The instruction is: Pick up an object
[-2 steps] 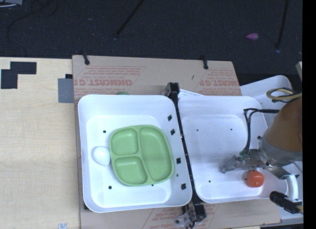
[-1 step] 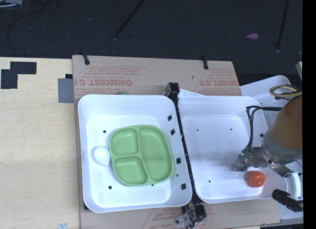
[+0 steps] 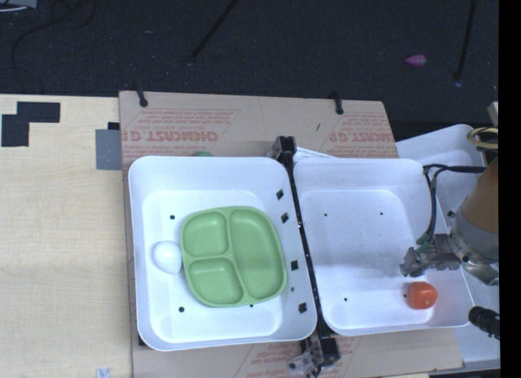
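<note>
A small red-orange ball-like object [image 3: 421,295] lies in the right bin [image 3: 358,181], near its front right corner. My gripper [image 3: 417,261] hangs just above and slightly left of it, at the bin's right side, with the grey arm and orange band [image 3: 488,197] behind it at the right edge. In the left bin [image 3: 163,181] a green divided plate [image 3: 232,256] lies flat, and a white egg-shaped object [image 3: 168,256] rests against its left edge.
Both bins sit on a cardboard sheet [image 3: 244,124] over a wooden bench [image 3: 57,230]. A black clip strip [image 3: 295,238] joins the bins along the middle. Dark floor with cables lies behind.
</note>
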`<act>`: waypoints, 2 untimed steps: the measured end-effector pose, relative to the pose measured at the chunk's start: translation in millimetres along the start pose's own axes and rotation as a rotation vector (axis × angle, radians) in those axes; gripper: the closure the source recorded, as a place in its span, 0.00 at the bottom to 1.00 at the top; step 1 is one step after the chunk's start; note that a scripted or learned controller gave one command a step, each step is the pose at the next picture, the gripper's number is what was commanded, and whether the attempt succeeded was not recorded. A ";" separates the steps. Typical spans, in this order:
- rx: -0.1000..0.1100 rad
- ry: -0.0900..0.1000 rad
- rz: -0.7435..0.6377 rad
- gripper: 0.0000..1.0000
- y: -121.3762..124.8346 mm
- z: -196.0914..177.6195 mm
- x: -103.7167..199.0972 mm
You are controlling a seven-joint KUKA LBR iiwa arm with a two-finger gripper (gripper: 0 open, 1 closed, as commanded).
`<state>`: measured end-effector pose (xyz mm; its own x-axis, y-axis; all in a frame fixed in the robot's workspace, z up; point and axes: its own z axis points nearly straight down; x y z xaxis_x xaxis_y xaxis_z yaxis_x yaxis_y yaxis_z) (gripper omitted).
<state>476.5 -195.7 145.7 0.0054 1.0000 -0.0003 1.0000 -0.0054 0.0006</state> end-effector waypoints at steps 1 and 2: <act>-0.001 0.000 -0.007 1.00 -0.9 -44.8 6.3; -0.002 -0.001 -0.007 1.00 0.2 -89.4 5.6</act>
<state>476.6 -190.1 235.1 -0.0012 1.0000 -0.0008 1.0000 0.0012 0.0027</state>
